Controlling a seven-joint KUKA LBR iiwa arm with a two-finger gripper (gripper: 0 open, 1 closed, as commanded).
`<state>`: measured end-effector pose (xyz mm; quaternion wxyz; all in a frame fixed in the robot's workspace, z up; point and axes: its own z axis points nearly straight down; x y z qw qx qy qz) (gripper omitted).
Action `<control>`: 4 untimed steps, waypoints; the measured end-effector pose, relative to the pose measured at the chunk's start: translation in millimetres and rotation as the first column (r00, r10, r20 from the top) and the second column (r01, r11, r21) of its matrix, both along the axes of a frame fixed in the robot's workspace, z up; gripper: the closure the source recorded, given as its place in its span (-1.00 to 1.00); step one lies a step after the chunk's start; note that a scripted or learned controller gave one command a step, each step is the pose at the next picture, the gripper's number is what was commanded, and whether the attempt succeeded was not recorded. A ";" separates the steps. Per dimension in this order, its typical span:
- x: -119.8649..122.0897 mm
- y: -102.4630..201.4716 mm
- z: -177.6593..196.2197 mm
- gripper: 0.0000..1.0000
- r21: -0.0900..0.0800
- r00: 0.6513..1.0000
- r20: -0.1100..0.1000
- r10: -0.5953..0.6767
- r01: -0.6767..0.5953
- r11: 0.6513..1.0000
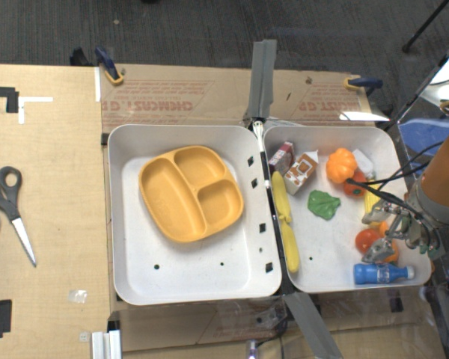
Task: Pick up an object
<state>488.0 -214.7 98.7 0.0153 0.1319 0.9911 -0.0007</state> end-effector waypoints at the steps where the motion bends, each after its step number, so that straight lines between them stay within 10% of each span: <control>1: -0.6 13.5 0.0 -1.00 -0.003 1.000 0.000 0.024 -0.024 1.000; 4: 5.9 -5.7 -3.3 -1.00 0.001 0.999 -0.015 0.052 -0.052 0.999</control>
